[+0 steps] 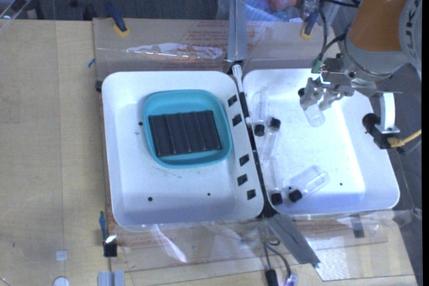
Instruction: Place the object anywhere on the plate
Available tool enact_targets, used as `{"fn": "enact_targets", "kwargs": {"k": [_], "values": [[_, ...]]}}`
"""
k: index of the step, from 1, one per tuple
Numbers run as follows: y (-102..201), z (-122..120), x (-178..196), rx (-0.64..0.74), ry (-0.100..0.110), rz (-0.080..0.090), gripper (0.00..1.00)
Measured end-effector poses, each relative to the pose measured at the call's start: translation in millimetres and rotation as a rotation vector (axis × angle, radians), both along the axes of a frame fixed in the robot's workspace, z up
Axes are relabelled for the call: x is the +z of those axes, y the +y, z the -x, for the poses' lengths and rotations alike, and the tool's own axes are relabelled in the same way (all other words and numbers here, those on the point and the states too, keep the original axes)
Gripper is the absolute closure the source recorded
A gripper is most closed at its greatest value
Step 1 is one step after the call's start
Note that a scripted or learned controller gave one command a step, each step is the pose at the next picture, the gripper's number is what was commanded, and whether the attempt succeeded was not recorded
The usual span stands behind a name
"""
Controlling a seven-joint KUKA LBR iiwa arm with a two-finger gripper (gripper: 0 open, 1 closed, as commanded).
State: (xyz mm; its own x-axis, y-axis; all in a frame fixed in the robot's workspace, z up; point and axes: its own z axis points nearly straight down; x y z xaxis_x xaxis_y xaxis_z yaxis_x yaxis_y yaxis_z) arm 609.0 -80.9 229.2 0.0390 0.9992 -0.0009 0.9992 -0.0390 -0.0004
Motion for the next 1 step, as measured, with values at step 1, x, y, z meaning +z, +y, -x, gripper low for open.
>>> {"fn": "enact_targets", "kwargs": {"k": [1], "values": [[0.0, 0.0, 0.2, 0.0, 0.0, 0.0, 0.0]]}}
